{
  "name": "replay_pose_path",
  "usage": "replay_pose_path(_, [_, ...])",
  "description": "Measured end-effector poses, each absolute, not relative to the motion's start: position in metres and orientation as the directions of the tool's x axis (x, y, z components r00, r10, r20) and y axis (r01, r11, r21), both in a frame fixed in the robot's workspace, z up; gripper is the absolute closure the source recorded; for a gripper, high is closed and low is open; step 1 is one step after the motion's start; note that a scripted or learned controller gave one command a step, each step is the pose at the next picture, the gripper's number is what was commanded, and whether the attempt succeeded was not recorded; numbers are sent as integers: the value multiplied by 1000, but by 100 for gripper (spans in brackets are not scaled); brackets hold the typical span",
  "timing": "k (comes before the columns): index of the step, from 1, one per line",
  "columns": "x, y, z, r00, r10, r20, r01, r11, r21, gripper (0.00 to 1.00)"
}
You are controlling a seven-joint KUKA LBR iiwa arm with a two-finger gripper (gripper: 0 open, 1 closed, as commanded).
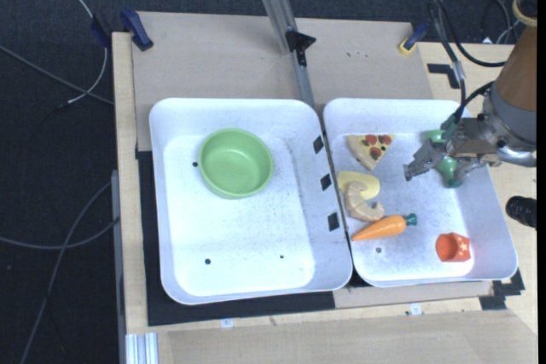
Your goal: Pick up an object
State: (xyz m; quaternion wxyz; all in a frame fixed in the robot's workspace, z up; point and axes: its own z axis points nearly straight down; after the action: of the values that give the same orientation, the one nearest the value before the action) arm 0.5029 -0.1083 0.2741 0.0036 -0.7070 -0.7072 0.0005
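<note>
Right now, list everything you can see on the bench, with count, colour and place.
bins: two, white, side by side on the bench
bowl: one, green, left bin, upper part
pizza slice: one, tan with red spots, right bin, upper left
banana piece: one, pale yellow, right bin, left side
carrot: one, orange, below the banana piece
red toy: one, red-orange, right bin, lower right
green thing: one, at the gripper
gripper: one, grey, above the right bin

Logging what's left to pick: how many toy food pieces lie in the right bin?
4 clearly: pizza slice at the upper left, yellow-tan piece below it, carrot lower centre, red piece at the lower right. A green thing by the pincer may be a fifth.
</note>
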Motion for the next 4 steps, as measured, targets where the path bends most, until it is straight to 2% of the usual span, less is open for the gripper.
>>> replay_pose_path(1, [495,-112,227,1,1000,5,1000,-1,-16,0])
replay_pose_path(3, [505,-106,118,1,1000,8,1000,-1,-18,0])
replay_pose_path(4, [507,-106,134,3,1000,8,1000,-3,-7,100])
